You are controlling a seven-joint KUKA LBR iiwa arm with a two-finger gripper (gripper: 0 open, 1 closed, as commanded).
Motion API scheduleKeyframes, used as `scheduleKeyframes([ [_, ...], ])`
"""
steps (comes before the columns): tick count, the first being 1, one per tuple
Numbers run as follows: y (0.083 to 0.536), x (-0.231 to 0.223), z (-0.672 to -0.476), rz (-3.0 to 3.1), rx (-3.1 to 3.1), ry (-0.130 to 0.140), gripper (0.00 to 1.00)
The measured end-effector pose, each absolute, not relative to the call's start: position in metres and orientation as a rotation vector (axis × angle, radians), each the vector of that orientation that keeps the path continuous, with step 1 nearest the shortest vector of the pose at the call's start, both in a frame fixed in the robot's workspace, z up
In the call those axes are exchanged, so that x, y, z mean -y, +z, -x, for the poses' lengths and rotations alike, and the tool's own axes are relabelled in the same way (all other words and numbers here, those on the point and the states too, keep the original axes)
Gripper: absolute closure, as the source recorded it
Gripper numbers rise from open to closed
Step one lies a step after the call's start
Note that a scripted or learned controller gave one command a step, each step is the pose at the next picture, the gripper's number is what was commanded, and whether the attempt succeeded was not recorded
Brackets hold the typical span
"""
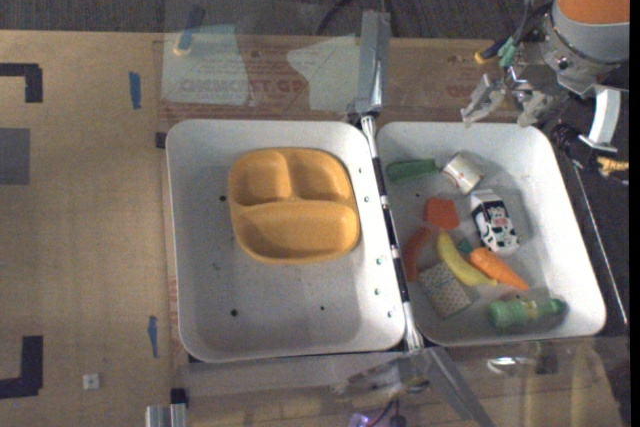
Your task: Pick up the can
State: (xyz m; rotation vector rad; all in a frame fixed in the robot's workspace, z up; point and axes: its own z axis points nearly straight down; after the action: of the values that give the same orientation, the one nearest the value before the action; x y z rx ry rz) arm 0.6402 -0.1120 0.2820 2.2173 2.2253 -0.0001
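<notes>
The can (pixel 462 171) is small and silver, lying on its side near the back of the right bin (pixel 570 215). My gripper (pixel 505 105) hangs above the bin's far rim, up and to the right of the can and apart from it. Its fingers are spread open with nothing between them. The grey wrist and orange band rise to the top right corner.
Around the can lie a green piece (pixel 412 169), an orange-red block (pixel 440 212), a black-and-white carton (pixel 495 223), a banana (pixel 458 260), a carrot (pixel 497 267) and a green bottle (pixel 525 312). The left bin (pixel 200 295) holds an orange divided plate (pixel 293 203).
</notes>
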Motion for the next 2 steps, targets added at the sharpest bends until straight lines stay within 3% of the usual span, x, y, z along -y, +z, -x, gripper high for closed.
scheduleKeyframes([
  [1,0.176,0.158,-0.631,-2.216,-2.226,0.000,0.00],
  [2,0.097,0.138,-0.610,-2.169,-2.267,0.004,0.00],
])
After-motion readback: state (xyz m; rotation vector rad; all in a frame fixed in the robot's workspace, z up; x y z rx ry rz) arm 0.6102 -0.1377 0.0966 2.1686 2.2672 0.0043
